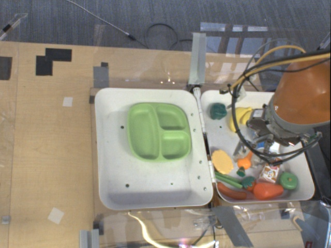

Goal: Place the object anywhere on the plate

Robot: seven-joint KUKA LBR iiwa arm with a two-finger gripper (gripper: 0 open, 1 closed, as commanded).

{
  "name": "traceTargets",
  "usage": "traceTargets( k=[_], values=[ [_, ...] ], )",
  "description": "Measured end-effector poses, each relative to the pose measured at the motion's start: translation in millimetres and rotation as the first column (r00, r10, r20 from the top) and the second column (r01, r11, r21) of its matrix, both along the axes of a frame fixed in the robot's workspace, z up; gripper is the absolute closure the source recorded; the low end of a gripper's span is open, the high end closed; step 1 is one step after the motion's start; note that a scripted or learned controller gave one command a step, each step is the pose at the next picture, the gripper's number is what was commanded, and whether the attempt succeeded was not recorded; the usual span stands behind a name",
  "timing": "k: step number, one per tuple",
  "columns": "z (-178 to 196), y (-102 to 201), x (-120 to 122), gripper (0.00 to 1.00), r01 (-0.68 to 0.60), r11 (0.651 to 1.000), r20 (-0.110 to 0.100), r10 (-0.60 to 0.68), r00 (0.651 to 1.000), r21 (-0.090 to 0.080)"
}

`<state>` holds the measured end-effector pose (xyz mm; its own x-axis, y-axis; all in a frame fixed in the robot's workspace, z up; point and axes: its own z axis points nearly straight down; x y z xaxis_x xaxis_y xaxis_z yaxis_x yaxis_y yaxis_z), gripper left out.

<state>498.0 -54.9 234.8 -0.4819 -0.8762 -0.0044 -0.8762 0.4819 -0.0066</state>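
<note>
A light green divided plate (158,131) lies in the left white bin (111,190), with nothing in its compartments. My gripper (257,148) hangs over the middle of the right bin (306,190), mostly hidden beneath the arm's orange band (302,94) and its cables. Toy foods lie around and below it: a small orange piece (243,163) just to its lower left, a yellow-orange slice (223,161), a small printed carton (270,173) and an orange-red tomato (268,190). Nothing can be seen held in the gripper.
The right bin also holds a dark green round piece (217,110), a yellow piece (243,115), a green pod (230,180), a red chili (232,191) and a green round piece (288,180). A ridge (202,133) separates the bins.
</note>
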Motion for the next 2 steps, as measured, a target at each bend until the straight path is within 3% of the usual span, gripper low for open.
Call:
traceTargets(
  k=[1, 2],
  values=[
    [19, 97, 52, 1.0, -0.017, 1.0, 0.003, 0.017, 1.0, 0.006],
    [-18, 145, 133, 1.0, -0.111, 0.994, -0.003, 0.111, 0.994, 0.005]
  ],
)
